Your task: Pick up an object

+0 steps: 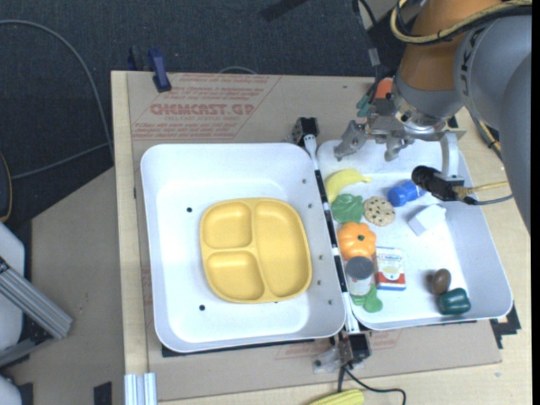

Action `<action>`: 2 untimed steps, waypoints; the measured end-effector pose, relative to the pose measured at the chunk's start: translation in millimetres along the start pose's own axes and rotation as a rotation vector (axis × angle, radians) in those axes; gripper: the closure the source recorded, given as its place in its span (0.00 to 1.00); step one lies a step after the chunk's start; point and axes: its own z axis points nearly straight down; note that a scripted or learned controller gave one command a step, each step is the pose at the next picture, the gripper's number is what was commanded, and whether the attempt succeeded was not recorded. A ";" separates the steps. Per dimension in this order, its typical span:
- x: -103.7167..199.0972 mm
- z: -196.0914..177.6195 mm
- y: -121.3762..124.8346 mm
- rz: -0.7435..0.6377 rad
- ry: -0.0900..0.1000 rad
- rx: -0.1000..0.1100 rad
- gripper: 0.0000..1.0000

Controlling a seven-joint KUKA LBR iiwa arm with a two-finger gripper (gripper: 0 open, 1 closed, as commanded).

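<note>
My gripper (369,148) hovers over the far end of the right bin (483,251), its fingers spread open with nothing between them. Just below it lie a yellow banana (345,180), a green leafy toy (347,207) and a round cookie (380,212). A blue piece (402,193) and a white block (426,218) sit to the right of these. Nearer the front are an orange pumpkin (357,240), a grey can (359,273), a red-and-white carton (390,269), a brown lump (438,281) and a green pepper (454,301).
The left bin (169,226) holds a yellow divided plate (253,249). A cardboard sheet (202,108) lies under both bins. The grey arm with its orange band (443,32) comes in from the upper right.
</note>
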 end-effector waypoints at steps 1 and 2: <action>-88.0 23.0 7.8 0.002 -0.003 -0.001 0.00; -103.8 97.0 -9.4 0.001 0.000 0.003 0.00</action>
